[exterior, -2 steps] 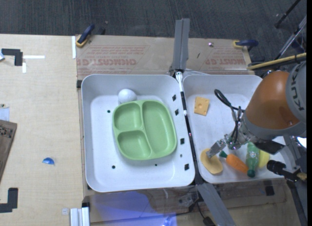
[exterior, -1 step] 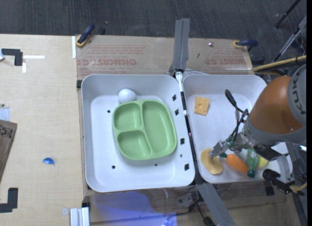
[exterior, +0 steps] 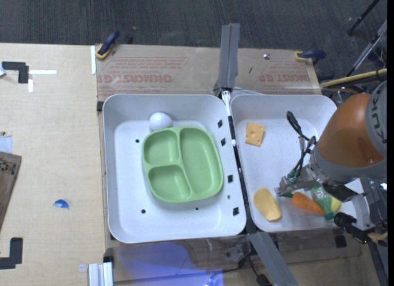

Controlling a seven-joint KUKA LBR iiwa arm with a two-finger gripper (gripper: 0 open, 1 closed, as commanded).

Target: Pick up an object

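Observation:
In the right bin (exterior: 277,103), my gripper (exterior: 289,184) hangs low near the front, under the orange wrist band. Just right of it lies an orange carrot (exterior: 305,203), with a green and yellow piece (exterior: 326,200) at its far end. A yellow oval piece (exterior: 267,204) rests to the gripper's front left, close to it but apart. A yellow cheese wedge (exterior: 254,134) sits farther back in the same bin. Nothing shows between the fingers.
The left bin (exterior: 117,155) holds a green divided plate (exterior: 182,163) and a small white ball (exterior: 160,119) behind it. A thin black curved thing (exterior: 295,126) sits at the back of the right bin beside the arm. A divider wall (exterior: 233,155) separates the bins.

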